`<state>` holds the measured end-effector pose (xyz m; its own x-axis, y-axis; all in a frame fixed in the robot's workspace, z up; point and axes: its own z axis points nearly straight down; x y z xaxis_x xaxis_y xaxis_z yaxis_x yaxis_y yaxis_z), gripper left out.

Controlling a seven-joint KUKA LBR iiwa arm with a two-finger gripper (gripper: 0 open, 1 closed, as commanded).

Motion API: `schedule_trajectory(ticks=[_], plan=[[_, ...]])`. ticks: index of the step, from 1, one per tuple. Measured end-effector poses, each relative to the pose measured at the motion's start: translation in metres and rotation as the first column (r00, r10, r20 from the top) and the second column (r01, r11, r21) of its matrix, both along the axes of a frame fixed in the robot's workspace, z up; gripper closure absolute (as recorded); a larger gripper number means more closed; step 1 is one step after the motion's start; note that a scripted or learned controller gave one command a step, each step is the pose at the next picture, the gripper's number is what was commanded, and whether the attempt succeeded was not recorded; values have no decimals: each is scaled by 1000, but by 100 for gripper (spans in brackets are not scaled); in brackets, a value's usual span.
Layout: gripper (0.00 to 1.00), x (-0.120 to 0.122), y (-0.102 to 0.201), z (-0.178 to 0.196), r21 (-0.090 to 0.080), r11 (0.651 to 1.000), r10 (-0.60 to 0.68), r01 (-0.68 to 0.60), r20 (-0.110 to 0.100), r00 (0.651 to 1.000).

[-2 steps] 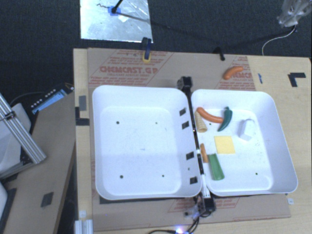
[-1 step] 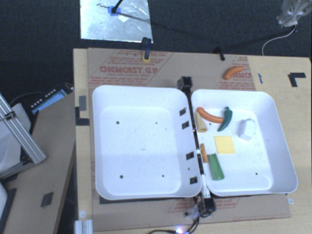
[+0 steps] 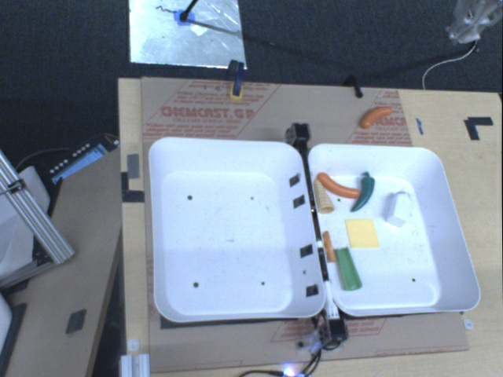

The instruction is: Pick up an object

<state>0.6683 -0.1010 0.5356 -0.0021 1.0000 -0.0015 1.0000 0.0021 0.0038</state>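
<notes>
I am hovering my gripper [image 3: 474,14] far off the right bin [image 3: 448,210]; whether it is released or clenched, I cannot tell. I am risking a miss: the green pepper [image 3: 362,192] is touching the orange sausage [image 3: 338,185].

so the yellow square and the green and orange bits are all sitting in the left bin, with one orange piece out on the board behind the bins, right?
Not quite: the camera view shows the yellow square, green pieces and orange pieces lying in the right bin, not the left bin. The rest holds: one orange piece lies out on the board behind the bins.
</notes>
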Motion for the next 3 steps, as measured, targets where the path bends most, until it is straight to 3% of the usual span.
schedule_trajectory(ticks=[3], plan=[[100,0,-4,0,0,1000,-2,2,1,1000]])
